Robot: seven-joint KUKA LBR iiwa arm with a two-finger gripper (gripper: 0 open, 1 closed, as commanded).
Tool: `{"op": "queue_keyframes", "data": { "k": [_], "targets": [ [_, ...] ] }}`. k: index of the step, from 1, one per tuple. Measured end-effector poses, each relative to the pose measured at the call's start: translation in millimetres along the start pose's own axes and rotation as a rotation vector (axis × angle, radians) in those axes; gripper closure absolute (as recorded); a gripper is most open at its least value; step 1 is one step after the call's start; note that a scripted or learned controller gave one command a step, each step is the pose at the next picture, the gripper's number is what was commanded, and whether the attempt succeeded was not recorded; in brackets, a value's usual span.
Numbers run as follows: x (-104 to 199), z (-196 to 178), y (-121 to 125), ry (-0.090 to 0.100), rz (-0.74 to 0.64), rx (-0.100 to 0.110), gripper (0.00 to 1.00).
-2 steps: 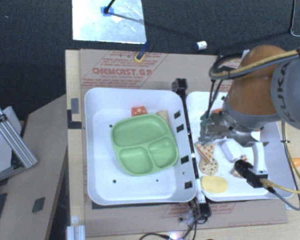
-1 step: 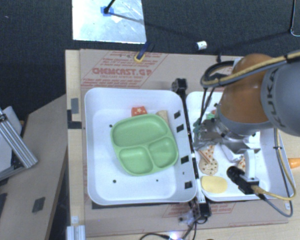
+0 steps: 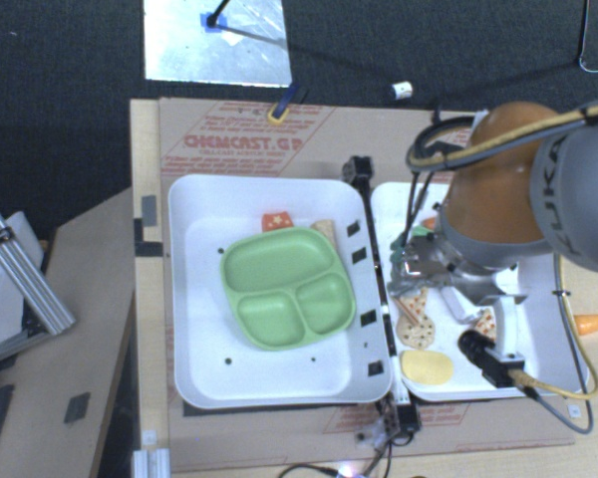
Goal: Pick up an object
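Here, the things open to picking lie in the right bin (image 3: 568,366), which serves as the landmark. Against its left wall sits a tan cracker-like piece with red spots (image 3: 415,319), and just nearer the camera from it, in the bin's front left corner, lies a pale yellow disc (image 3: 427,367). A second red-spotted piece (image 3: 484,322) shows toward the bin's middle, partly covered by the arm's hardware. An orange carrot-like tip (image 3: 596,322) pokes out past the bin's right edge.

The gripper (image 3: 416,270) hangs low over the left half of this bin, just above the spotted piece by the wall. Whether it is released or clenched cannot be told, since the metal wrist parts and cables mask it, and nothing can be seen caught in it. The grey arm (image 3: 568,202) with its orange band (image 3: 498,172) covers the bin's rear half.

Left of this bin, sharing a black-clipped divider, sits the left bin (image 3: 194,297). It carries a green three-compartment plate (image 3: 287,287), with a small red-orange block (image 3: 277,221) and a beige piece (image 3: 324,229) tucked at the plate's far edge.

Both bins rest on a cardboard sheet (image 3: 244,139) with red printing, on the tabletop (image 3: 90,267). Beyond the cardboard, further from the right bin, lies a shiny metal square (image 3: 214,28) on dark carpet.
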State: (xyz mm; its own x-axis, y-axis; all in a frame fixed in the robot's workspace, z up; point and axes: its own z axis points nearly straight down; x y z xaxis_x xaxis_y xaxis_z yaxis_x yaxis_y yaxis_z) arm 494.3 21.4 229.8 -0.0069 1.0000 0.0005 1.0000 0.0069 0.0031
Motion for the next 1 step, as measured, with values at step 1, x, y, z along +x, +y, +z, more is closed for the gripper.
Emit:
{"op": "queue_keyframes", "data": {
  "k": [1],
  "targets": [
    [2.2,-3.5,9.3,0.000,0.000,0.001,1.00]
  ]
}}
